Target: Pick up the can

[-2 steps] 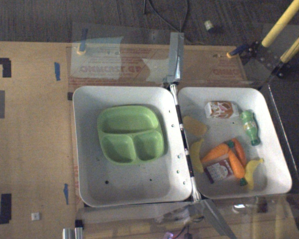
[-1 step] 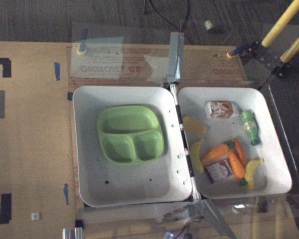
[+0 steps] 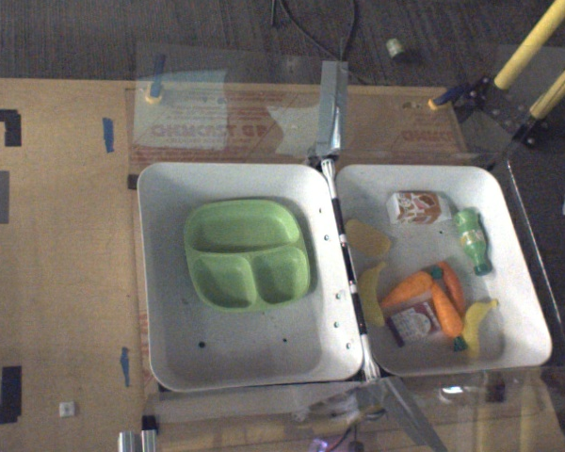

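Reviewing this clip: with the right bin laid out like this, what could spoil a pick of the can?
1. The can lies on its side pressed against the carrots, so the jaws may catch a carrot instead.
2. A banana lies just to its right, leaving little room for a clean approach.
3. Lying down, the can could roll when touched.

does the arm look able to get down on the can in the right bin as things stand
Probably yes, but tight: the can lies uncovered from above in the right bin, though carrots press against its top and a banana lies close on its right.
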You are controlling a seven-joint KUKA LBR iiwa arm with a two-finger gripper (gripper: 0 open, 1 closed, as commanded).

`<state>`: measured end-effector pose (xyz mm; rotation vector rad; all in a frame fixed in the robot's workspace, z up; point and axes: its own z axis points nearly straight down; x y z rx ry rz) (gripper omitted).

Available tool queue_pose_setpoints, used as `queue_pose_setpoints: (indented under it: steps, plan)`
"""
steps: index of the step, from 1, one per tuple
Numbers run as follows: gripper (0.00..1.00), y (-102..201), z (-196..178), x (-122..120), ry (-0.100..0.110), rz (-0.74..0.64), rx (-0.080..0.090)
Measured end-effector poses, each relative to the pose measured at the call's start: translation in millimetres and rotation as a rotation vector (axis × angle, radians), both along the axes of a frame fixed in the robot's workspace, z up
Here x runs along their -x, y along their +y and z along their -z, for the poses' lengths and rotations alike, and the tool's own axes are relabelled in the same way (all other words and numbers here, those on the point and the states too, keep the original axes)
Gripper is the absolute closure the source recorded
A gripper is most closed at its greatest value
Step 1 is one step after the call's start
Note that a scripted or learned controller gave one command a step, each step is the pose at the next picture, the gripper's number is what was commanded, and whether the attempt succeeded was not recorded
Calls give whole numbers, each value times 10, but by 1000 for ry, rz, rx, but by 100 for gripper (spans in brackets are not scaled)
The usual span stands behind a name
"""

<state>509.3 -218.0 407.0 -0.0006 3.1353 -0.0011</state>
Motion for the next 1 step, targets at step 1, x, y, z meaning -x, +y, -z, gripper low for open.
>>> queue_pose_setpoints:
  steps: [1]
  plan:
    - [100, 139, 133, -359, -4, 67, 0]
